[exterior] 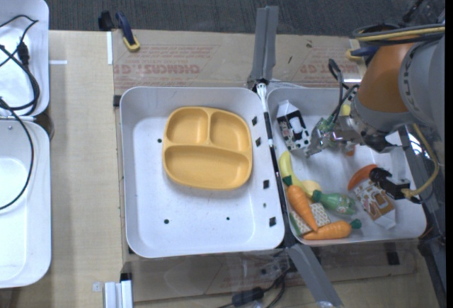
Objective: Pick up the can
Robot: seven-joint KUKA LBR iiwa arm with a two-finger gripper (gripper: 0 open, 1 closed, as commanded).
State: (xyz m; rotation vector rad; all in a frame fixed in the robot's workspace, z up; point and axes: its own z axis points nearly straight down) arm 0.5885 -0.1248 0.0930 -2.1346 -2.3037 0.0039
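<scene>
What I take for the can (373,199), a short brown-labelled cylinder with an orange end, lies on its side toward the front right of the right-hand shallow white plastic bin (311,93). My gripper (316,140) hangs low just beside the small black-and-white printed carton (290,124) at the back left, and I cannot tell how wide it stands. The risk, as I judge it, is closing here on the carton or on nothing; and the can, lying down, may roll toward the green plastic bottle (338,202) if I press its round flank.
</scene>
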